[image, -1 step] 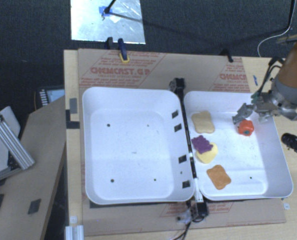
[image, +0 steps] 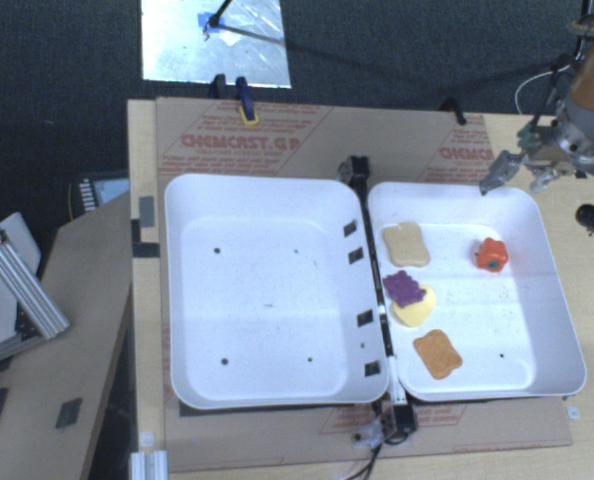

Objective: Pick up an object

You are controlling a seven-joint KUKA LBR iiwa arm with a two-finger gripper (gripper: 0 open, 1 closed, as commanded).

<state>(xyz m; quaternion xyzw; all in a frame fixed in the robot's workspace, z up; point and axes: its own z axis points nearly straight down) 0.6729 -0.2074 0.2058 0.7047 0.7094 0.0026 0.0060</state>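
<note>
In the right bin, an orange-brown slab is seen nearest, then a yellow piece touching a purple cluster, a tan slab and a red pepper. Beyond the far right corner, the gripper is held with fingers apart, clasping nothing.

bench under two white bins

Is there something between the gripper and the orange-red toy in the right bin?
Nothing visible. The gripper hangs above the right bin's far right corner, and only bare bin floor lies between it and the orange-red toy.
</note>
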